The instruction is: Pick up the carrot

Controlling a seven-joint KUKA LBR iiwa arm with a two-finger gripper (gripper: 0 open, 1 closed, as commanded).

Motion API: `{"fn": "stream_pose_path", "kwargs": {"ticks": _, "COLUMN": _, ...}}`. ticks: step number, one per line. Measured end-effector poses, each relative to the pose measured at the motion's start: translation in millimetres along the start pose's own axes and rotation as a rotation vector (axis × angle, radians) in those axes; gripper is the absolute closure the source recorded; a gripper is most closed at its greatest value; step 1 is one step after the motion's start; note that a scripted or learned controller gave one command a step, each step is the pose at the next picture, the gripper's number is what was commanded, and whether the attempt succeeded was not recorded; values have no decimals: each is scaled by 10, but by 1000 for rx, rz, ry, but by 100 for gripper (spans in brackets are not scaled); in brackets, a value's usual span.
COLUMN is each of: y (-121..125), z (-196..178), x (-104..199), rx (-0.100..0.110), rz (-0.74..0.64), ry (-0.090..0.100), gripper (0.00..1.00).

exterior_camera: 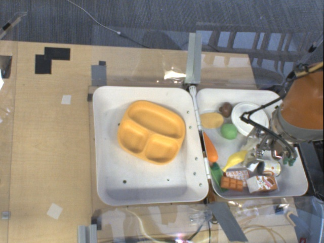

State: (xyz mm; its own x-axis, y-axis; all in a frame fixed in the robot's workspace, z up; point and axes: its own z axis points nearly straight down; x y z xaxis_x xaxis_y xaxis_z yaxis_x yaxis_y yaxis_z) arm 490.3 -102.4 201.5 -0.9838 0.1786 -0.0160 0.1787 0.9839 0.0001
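Gripper [263,153] sits low in the right bin [298,184], right of centre in the frame, hanging under the orange-banded arm [304,108] that comes in from the right edge; you cannot tell from this slant how its jaws stand, and nothing orange shows at its tip, so treat it as holding nothing. It hovers among clutter instead: a yellow banana-like piece [235,159] just to its left, a white cup or bowl [249,116] above it, and flat printed packets [261,184] and a brown waffle-like block [234,184] below it toward the lower right. Your carrot [210,147] is well to the left of the gripper, lying lengthwise against the bin's left wall, its green top [216,173] pointing down the frame. That wall contact matters, I'd judge: one finger has little room on that side, so a grasp across its width may slip. A green ball [229,131], a pale yellow potato shape [211,119] and a dark round piece [225,108] crowd the carrot's upper end. The left bin [109,186] holds a yellow divided plate [151,130], centre frame, which plays no part here
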Motion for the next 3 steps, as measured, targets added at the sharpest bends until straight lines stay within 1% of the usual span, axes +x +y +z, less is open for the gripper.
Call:
{"fn": "stream_pose_path", "kwargs": {"ticks": 1, "y": 107, "z": 989, "x": -248, "rx": 12, "rz": 227, "ry": -9, "gripper": 100}}
{"fn": "stream_pose_path", "kwargs": {"ticks": 2, "y": 97, "z": 698, "x": 51, "rx": 8, "rz": 393, "ry": 4, "gripper": 100}}
{"fn": "stream_pose_path", "kwargs": {"ticks": 3, "y": 219, "z": 786, "x": -311, "rx": 6, "rz": 650, "ry": 5, "gripper": 100}}
